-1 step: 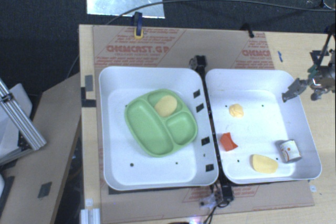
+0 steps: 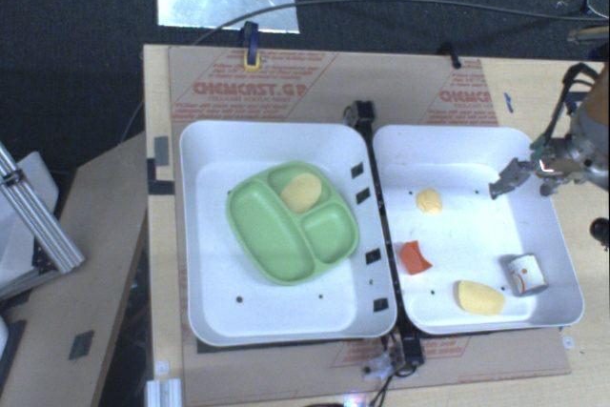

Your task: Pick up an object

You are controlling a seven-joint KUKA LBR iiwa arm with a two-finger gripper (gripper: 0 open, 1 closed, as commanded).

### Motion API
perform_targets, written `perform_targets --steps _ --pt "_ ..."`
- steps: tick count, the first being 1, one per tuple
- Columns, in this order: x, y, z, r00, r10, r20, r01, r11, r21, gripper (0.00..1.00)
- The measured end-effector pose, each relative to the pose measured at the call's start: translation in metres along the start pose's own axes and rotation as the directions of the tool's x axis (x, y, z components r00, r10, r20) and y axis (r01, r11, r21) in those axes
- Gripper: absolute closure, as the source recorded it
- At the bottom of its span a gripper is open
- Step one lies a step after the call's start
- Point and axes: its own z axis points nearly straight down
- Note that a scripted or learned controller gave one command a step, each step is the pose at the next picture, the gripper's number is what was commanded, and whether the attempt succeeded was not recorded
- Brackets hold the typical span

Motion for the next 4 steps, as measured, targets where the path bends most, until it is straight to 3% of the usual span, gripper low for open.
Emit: perform_targets --steps 2,3,4 --pt "-0.001 0.002 0.090 1.000 0.002 -0.001 -0.002 1.000 0.001 0.00" --pt "-0.002 0.003 0.076 1.000 0.002 0.002 -0.002 1.000 -0.006 1.00" --pt "-0.004 0.001 0.012 1.000 0.002 0.003 -0.002 1.000 -0.009 1.00"
